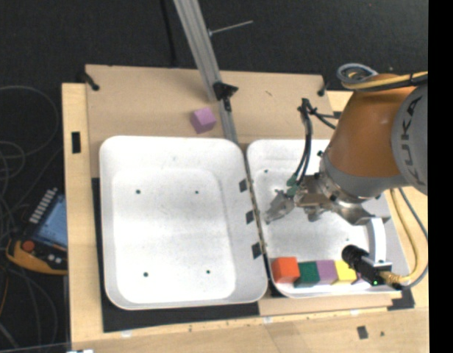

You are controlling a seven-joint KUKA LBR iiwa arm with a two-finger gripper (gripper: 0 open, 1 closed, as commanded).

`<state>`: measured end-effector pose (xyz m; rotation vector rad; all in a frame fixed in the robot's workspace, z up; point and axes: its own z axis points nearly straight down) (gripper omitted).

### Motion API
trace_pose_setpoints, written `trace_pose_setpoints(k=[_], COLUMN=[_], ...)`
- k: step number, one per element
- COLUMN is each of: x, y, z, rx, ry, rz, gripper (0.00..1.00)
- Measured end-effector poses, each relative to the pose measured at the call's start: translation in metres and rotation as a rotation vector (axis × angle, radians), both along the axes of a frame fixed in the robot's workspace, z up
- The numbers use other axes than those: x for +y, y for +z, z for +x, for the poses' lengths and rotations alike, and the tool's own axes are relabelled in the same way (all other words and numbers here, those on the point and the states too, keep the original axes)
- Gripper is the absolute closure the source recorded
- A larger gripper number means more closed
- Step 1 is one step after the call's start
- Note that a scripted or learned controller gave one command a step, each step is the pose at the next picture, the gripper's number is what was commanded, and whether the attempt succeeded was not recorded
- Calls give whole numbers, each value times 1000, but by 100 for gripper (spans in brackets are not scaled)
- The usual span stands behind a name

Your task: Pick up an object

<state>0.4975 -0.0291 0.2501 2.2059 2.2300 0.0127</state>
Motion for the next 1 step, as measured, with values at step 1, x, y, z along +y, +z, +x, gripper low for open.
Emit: trace_pose_setpoints(k=[1], x=[60], y=[-10], z=[-13], rx=[9], ry=[-2], rz=[-1], gripper=[0])
